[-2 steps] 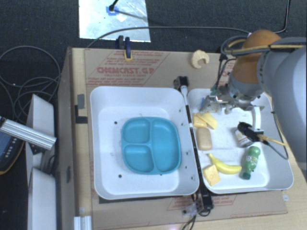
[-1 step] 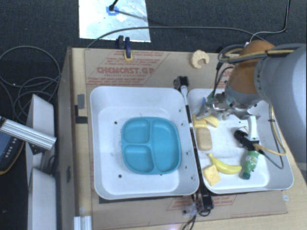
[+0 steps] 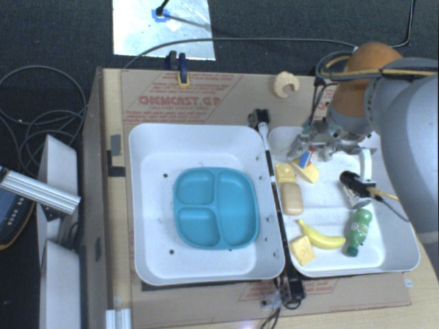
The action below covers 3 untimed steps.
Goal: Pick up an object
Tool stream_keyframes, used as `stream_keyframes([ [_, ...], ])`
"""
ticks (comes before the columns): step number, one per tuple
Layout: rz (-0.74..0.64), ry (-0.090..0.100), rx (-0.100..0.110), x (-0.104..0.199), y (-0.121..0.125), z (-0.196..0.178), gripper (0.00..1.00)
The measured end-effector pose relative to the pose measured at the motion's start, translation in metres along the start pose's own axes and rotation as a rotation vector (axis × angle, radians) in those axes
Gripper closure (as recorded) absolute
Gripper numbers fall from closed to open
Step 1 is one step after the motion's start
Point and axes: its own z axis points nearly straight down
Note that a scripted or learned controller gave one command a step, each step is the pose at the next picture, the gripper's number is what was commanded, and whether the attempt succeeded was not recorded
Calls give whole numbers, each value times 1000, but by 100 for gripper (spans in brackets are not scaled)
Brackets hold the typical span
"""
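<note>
Overhead, the gripper (image 3: pixel 309 153) hangs low at the far end of the right bin (image 3: pixel 398 252), fingers spread, nothing between them. Below it lie 2 yellow blocks (image 3: pixel 306 172), a tan bar (image 3: pixel 293 199), a banana (image 3: pixel 322 237) and a green bottle (image 3: pixel 357 230). The left bin (image 3: pixel 147 156) holds a blue divided plate (image 3: pixel 214 208).

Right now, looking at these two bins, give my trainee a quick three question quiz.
1. True or false: the blue divided plate lies in the left bin.
2. Which lies nearest the green bottle? A) banana B) blue clamp C) beige knob
3. Fill in: the end effector hovers over the ___ bin's far end.

Key: 1 true; 2 A; 3 right.
</note>
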Motion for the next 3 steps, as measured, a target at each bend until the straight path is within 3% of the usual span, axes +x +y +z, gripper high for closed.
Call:
stream_keyframes([
  [2, -1, 0, -9, -16, 2, -1, 0],
  [3, -4, -1, -12, -15, 3, -12, 100],
])
